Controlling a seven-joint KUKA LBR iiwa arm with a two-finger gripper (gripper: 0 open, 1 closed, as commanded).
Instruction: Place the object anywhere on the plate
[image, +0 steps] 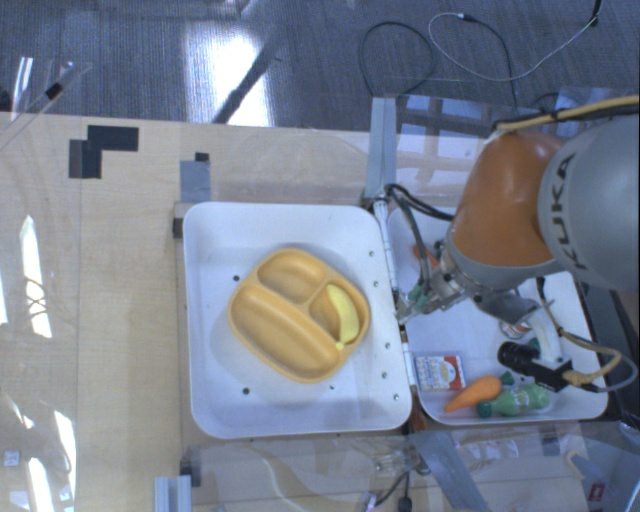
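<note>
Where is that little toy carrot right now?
The carrot lies in the right bin, near its front edge, just below a small card and beside a green bottle.

Yellow divided plastic plate (290, 320) in left white bin (215, 390), holding a pale yellow banana-like piece (345, 312). Orange toy carrot (472, 393) in right white bin (585, 405).

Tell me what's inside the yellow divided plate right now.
A yellow banana-shaped piece lies in the right compartment of the yellow divided plate. The other two compartments show only bare plate. Nothing covers the plate.
</note>
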